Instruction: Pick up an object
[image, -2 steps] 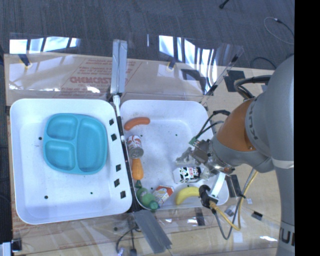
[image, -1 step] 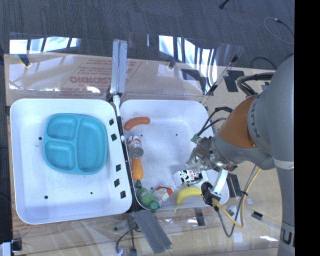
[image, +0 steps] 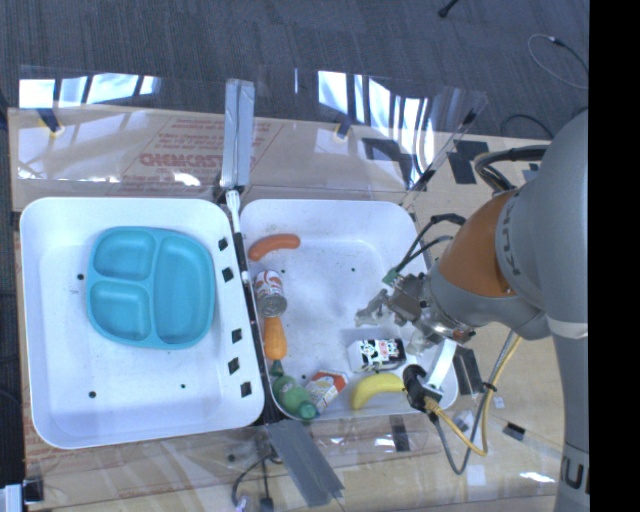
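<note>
The left bin (image: 40, 330) holds a blue tray (image: 152, 286); the right bin (image: 330, 215) holds a sausage (image: 274, 244), can (image: 269, 293), banana (image: 377, 389) and carton (image: 376, 352). The hand (image: 392, 306) hangs above; its state is unclear.

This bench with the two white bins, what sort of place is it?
Probably a robotics lab test bench: a grey arm reaches over two bins, one holding a blue divided plate, the other toy food like a banana and hot dog.

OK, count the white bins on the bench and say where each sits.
2. The left bin holds a blue divided plate; the right bin sits beside it, holding the small items.
</note>
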